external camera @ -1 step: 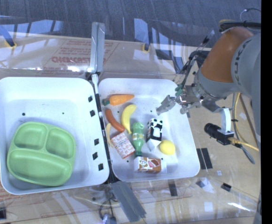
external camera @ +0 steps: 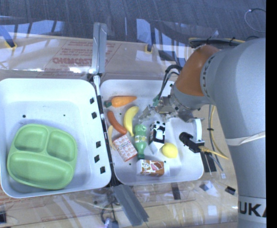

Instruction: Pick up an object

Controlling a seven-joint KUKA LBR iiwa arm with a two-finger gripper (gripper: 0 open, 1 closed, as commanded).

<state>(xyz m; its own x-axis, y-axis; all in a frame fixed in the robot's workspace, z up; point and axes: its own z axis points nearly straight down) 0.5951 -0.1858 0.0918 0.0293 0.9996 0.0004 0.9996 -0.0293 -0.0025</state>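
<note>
Tool (external camera: 153, 112) low in right bin (external camera: 195, 175), just above the green bottle (external camera: 140, 137) and beside the banana (external camera: 130, 118); its opening cannot be judged and no object is seen in its grip. Around it: two carrots (external camera: 120, 100), black-and-white block (external camera: 158, 132), lemon (external camera: 169, 150), two small cartons (external camera: 152, 167). Left bin (external camera: 5, 94) holds a green divided tray (external camera: 43, 156).

glossy white plastic bins (external camera: 43, 91), matt green plastic divided tray (external camera: 42, 156), shiny plastic banana (external camera: 130, 118) and lemon (external camera: 169, 150), smooth grey arm casing (external camera: 243, 99)
</note>
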